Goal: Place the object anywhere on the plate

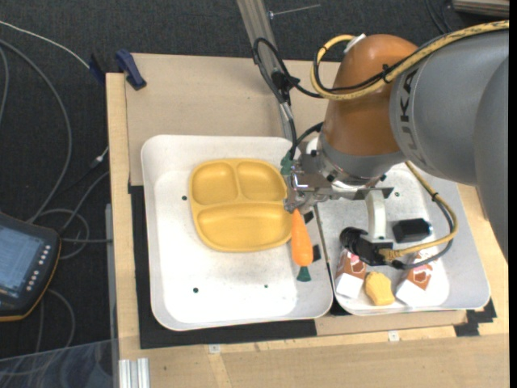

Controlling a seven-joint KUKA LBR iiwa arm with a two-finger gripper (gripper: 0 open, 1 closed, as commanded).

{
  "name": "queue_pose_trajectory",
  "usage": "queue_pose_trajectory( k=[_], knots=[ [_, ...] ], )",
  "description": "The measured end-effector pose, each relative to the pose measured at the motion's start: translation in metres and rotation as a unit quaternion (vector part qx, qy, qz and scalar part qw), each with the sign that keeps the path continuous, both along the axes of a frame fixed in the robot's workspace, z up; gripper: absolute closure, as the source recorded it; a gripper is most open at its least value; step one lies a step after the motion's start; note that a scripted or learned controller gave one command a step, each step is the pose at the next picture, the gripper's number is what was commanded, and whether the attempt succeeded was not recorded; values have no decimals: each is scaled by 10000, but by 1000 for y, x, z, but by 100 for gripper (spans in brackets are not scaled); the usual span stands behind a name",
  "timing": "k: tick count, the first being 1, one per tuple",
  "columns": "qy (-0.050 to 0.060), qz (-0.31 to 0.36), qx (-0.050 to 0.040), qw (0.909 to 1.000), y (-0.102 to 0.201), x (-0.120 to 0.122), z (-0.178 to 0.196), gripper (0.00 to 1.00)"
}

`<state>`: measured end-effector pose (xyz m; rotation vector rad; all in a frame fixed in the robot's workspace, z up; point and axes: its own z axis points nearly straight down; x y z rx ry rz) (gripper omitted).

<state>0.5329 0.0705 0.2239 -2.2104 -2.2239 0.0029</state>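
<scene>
A yellow divided plate (pixel 238 204) lies in the left white bin (pixel 174 289). An orange toy carrot (pixel 300 239) with a green end pointing down hangs just off the plate's right edge, above the wall between the two bins. My gripper (pixel 294 205) comes down from the grey and orange arm and is shut on the carrot's upper end. The carrot's tip overlaps the plate's right rim, while most of its body lies beyond it.
The right bin (pixel 472 273) holds a yellow lumpy piece (pixel 378 289) and two small white and brown pieces (pixel 350 276) (pixel 417 278) at its front. A metal pole (pixel 260 31) slants in from the top. Open bin floor (pixel 234 285) lies in front of the plate.
</scene>
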Motion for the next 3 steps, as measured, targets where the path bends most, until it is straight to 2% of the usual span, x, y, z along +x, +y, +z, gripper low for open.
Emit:
queue_pose_trajectory(
  k=[1,2,3],
  knots=[
    [-6,-1,3,10000,35,-34,19,100],
    [3,-32,-14,10000,30,-25,7,100],
    [-7,-29,-7,10000,30,-25,7,0]
  ],
)
